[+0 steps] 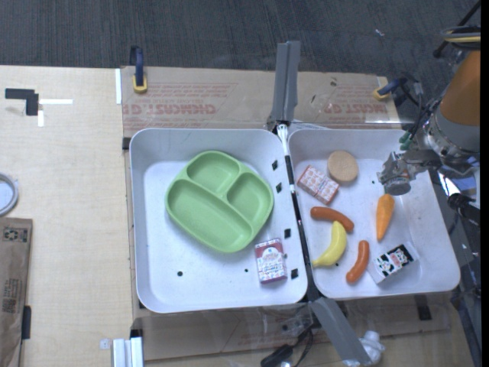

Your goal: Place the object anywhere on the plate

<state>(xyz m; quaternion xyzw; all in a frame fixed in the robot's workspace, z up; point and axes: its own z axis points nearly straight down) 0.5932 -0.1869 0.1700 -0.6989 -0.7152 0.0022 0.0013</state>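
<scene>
Camera view: the gripper hovers at right of frame, just above the carrot; its state cannot be determined. Grasp pending; transfer left to the plate follows.

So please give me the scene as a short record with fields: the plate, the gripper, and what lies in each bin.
plate: green divided plate, in the left bin, nothing on it
left bin, other item: small red carton, beside the plate, near the front
right bin: round cookie, pink packet, two sausages, banana, carrot, black-and-white carton
gripper: above the right bin, just beyond the carrot's top end
task status: not yet done
</scene>
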